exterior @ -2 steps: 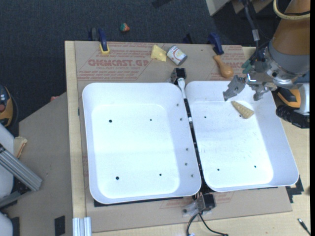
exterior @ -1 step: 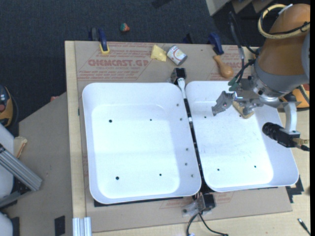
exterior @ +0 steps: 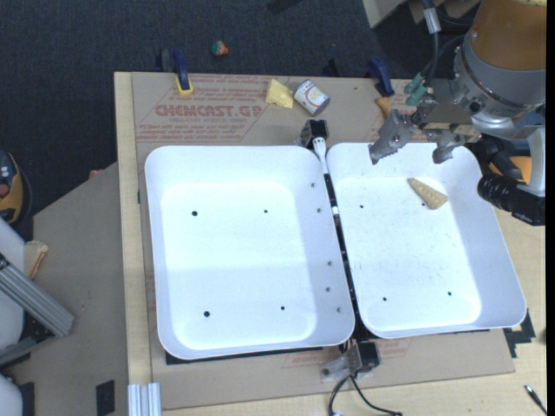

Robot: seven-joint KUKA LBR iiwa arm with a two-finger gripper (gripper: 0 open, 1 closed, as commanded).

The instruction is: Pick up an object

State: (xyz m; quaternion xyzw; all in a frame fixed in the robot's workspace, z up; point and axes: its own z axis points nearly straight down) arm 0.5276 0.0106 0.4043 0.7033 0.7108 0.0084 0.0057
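Hand (exterior: 413, 149) spread wide, holding nothing, above right bin (exterior: 486, 310); tan wedge (exterior: 428, 192) lies near

One fixed camera looks down at a slant on the bench (exterior: 130, 232) from above. Both white bins (exterior: 234, 250) fit inside, and the arm (exterior: 512, 50) enters at 2 o'clock.

Object: one small tan wedge (exterior: 428, 192), cone-like, pale beige, matte. Lies flat on the floor of the right-hand white bin (exterior: 486, 319), in its upper half toward the far wall, pointed end toward upper left. Apart from the bin walls.
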